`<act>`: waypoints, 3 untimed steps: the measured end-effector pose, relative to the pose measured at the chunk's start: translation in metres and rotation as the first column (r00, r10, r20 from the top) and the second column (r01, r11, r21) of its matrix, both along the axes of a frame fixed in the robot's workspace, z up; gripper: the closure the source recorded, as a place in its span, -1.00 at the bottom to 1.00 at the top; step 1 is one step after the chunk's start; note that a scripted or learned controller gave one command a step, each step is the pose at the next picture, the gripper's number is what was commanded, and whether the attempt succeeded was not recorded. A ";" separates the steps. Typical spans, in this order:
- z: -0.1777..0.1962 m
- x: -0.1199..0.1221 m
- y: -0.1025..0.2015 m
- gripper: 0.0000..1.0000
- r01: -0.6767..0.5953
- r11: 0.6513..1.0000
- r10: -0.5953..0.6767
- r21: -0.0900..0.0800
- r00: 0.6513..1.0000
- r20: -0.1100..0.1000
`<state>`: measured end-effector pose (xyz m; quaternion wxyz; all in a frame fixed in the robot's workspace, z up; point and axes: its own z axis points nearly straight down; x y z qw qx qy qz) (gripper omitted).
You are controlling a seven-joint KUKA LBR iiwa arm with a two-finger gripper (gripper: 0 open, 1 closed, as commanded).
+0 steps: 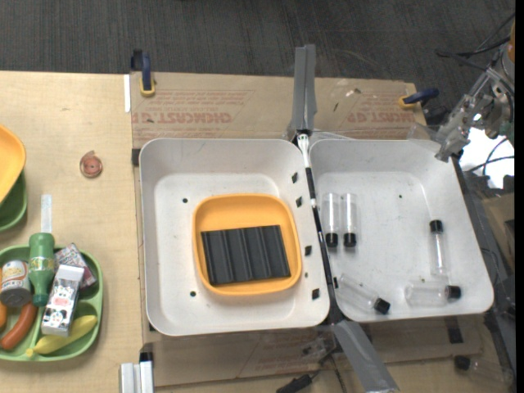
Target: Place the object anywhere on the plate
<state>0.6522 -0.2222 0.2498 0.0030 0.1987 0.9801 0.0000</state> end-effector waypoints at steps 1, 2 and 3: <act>0.084 -0.006 0.000 1.00 -0.233 0.972 0.233 -0.001 0.972 0.000; 0.192 -0.015 0.000 1.00 -0.494 0.870 0.494 -0.002 0.870 -0.001; 0.192 -0.015 0.000 -1.00 -0.494 0.870 0.494 -0.002 0.870 -0.001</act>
